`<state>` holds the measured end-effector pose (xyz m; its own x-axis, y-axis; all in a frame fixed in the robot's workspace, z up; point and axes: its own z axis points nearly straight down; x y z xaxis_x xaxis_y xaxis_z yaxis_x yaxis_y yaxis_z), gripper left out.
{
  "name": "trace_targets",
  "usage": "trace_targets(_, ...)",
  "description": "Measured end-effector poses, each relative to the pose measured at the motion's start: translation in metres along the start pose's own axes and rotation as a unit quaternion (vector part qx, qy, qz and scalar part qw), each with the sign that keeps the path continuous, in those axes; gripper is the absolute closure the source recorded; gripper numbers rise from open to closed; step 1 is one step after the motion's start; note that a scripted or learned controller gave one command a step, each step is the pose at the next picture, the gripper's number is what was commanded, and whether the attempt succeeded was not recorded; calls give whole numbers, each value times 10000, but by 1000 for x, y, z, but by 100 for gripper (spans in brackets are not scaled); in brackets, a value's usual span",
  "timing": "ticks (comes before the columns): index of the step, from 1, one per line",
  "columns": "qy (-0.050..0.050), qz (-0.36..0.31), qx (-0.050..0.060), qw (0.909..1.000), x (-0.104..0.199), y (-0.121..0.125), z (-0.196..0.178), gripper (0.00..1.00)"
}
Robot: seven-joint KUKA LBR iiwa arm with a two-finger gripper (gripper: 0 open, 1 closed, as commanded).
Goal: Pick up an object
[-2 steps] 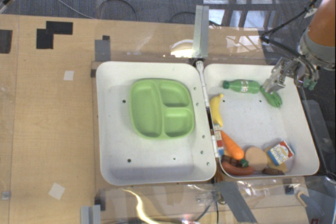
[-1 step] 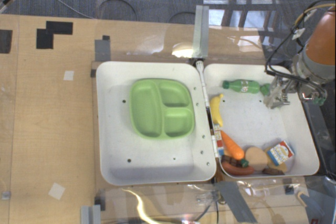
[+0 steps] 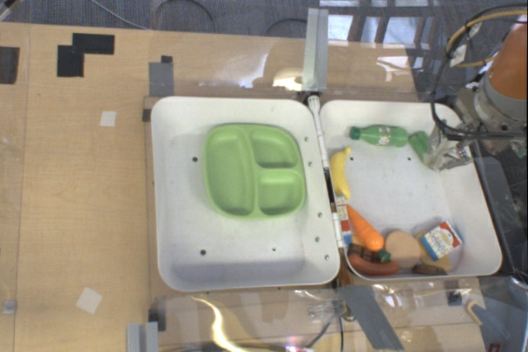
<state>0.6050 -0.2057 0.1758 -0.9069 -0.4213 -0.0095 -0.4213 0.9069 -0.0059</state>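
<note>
Hovering gripper (image 3: 450, 156) over the right bin (image 3: 472, 202), far right side, just beside the base of a green bottle (image 3: 379, 135); jaw state cannot be told.

Bottle lies on its side near the bin's back wall. Banana (image 3: 339, 174) lies along the left wall, carrot (image 3: 365, 228) below it. Sausage (image 3: 371, 264), a tan rounded item (image 3: 403, 246) and small carton (image 3: 440, 241) cluster at the front. Left bin (image 3: 173, 202) holds a green divided plate (image 3: 253, 170).
</note>
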Motion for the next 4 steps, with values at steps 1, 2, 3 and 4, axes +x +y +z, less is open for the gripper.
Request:
trace_targets(1, 3, -1761, -17, 9844, -9, -3, 47, 100)
trace_targets(2, -9, -3594, -6, 9332, -22, -9, 20, 100)
trace_targets(3, -10, -5090, -9, 8608, -25, -10, -3, 100)
trace_targets(4, -31, -4777, 8, 8785, -92, 35, -72, 100)
